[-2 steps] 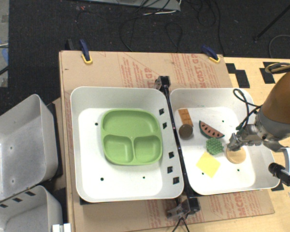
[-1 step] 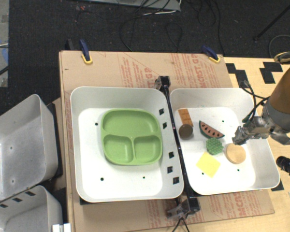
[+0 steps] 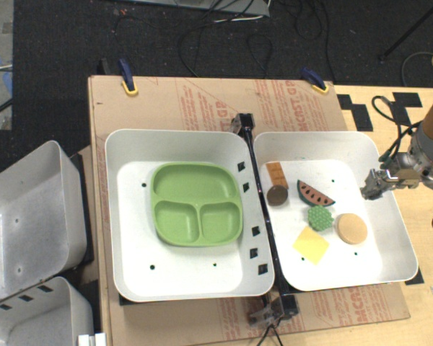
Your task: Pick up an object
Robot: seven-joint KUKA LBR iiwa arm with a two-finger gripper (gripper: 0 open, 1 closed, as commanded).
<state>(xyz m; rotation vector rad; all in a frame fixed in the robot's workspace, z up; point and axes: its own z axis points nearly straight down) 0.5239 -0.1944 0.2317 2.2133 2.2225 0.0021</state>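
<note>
Five toys in right bin [image 3: 390, 265], tan disc [image 3: 352, 228] nearest fingers [image 3: 372, 187], finger state unclear

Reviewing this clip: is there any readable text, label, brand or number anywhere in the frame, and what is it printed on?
Red printing on the brown cardboard sheet under the two white bins: several runs of letters and a framed mark, all rotated or upside down and too blurred to read.
Green divided plate, toy food pieces and the hand: no text visible on them.
Black squares along the bin edges: plain markers, no characters.
</note>
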